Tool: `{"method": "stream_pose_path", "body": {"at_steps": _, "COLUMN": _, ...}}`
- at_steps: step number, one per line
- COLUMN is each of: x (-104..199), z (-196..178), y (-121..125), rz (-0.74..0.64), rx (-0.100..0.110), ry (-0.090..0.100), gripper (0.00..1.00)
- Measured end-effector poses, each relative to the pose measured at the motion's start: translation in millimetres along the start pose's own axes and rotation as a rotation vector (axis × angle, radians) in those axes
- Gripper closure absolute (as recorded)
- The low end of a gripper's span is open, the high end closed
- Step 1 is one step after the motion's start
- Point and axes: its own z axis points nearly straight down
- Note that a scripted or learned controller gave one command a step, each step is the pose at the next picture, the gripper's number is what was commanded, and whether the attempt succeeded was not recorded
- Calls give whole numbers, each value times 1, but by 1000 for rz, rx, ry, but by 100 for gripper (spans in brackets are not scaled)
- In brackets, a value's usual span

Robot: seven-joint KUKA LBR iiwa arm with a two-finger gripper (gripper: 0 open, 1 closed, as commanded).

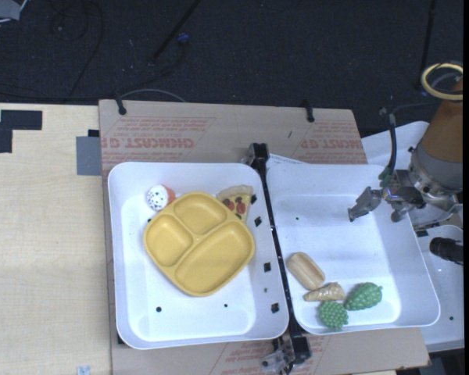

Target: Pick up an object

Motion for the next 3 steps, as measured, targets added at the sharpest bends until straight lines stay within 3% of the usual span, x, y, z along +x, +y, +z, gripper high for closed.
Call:
{"method": "stream_pose_path", "body": {"at_steps": 1, "x": 0, "z": -7, "y": 3, "rz": -3, "rx": -13, "ry": -2, "gripper": 0}}
{"method": "stream_pose_path", "body": {"at_steps": 3, "x": -1, "z": 108, "y": 0, "rz": -2, "rx": -8, "ry": -1, "gripper": 0}}
